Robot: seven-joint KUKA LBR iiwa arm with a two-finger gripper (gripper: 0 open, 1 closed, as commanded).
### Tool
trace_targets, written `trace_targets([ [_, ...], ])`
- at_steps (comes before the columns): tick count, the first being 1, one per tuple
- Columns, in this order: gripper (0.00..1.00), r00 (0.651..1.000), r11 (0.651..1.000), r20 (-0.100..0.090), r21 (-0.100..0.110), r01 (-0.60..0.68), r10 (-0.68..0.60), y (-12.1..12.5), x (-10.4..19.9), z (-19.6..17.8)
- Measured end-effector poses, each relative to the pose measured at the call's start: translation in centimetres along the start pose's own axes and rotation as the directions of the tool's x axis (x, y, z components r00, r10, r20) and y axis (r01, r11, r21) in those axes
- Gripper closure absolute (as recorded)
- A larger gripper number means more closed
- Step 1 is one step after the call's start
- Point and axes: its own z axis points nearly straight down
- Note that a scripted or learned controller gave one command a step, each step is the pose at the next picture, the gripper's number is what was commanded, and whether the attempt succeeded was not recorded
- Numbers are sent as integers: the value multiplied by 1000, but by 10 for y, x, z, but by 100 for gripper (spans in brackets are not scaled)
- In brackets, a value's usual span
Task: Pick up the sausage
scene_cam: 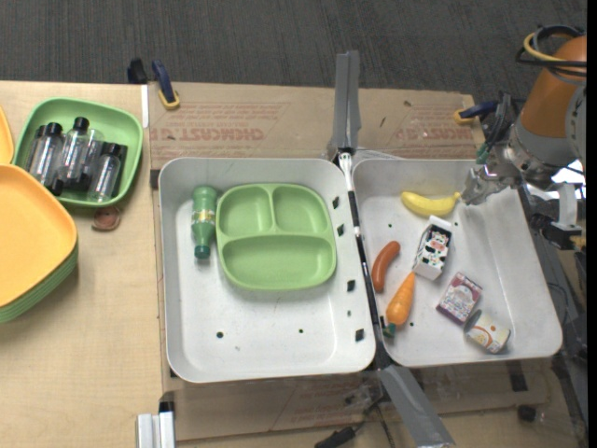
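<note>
The pale wooden counter [112, 343] carries two shallow white plastic bins side by side. The left bin [270, 343] holds a green three-compartment plastic plate [276, 235] near its middle, and a green bottle [203, 220] lies just beside the plate's left edge, lengthwise along it. The right bin [522, 278] holds the smaller things. The grey arm with its orange band [550, 101] reaches in over this bin's far right corner, and its pincer [480, 183] hangs just beside the right end of a yellow banana [429, 203] that lies near the far wall; whether the pincer is spread or closed cannot be made out (it is small and partly blurred against the bin rim), and nothing can be seen between its tips.

The reddish-orange sausage [384, 264] lies toward the left side of the right bin, tilted, near the wall shared with the left bin and well apart from the pincer. An orange carrot [402, 299] lies just below and right of the sausage, its top end close to the sausage's lower end. A small white carton with dark markings [432, 250] stands just to the sausage's right, between it and the pincer's side of the bin. Further right lie a pink and white packet [460, 298] and a small tan and white can on its side [489, 331].

Outside the bins, on the counter's left, sits a green tray of dark-capped bottles [79, 152] and a stack of orange plates [33, 250].
</note>
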Motion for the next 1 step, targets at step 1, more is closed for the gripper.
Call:
trace_targets([
  [1, 100, 1000, 1000, -1, 1, 20, -20, -55, -3, 12],
])
